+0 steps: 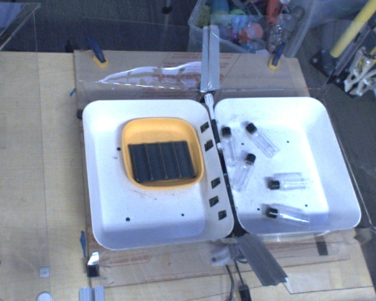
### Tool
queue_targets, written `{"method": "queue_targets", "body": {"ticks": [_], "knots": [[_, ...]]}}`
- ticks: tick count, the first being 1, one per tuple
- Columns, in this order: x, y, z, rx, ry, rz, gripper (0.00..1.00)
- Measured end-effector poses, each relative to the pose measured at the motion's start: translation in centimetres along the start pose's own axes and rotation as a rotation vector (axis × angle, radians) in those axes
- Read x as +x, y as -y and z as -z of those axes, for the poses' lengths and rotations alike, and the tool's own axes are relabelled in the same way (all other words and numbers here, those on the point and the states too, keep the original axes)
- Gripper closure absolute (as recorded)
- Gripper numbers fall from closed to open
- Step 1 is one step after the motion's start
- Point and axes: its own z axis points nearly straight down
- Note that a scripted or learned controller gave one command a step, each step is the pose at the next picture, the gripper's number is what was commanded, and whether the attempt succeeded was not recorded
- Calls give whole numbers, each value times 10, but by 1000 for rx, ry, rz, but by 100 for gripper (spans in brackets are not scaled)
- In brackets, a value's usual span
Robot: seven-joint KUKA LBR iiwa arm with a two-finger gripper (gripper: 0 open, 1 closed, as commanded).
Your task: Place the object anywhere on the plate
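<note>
Bins sit side by side on a wooden bench: the shallow white left bin (106, 224) holds a square orange plastic plate (130, 130), left of centre in the frame, with a dark ribbed rectangular tray (161, 161) resting on it. The white right bin (319, 124) holds five small clear plastic vials with black caps, scattered across its floor: one near the divider at top (227, 139), one angled just right of it (261, 138), one lower by the divider (243, 170), one lying flat at centre right (286, 182) and one toward the bottom (287, 214). Any of these could be the object to move; all lie well apart from the plate.

The jaws' state cannot be told from this moment.

Risks ahead appear plain. The vials are round, slick and see-through, so a pinch may slip or send one rolling. Two lie near the divider, where fingers could strike the bin wall. A vial dropped on the ribbed tray might roll off the plate.
</note>
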Motion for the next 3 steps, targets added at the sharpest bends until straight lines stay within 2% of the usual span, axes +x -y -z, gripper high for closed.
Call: {"method": "queue_targets", "body": {"ticks": [1,2,3], "knots": [[-1,-1,71,-1,-5,281,100],[0,0,71,-1,-6,281,0],[-1,0,83,6,4,276,100]]}}
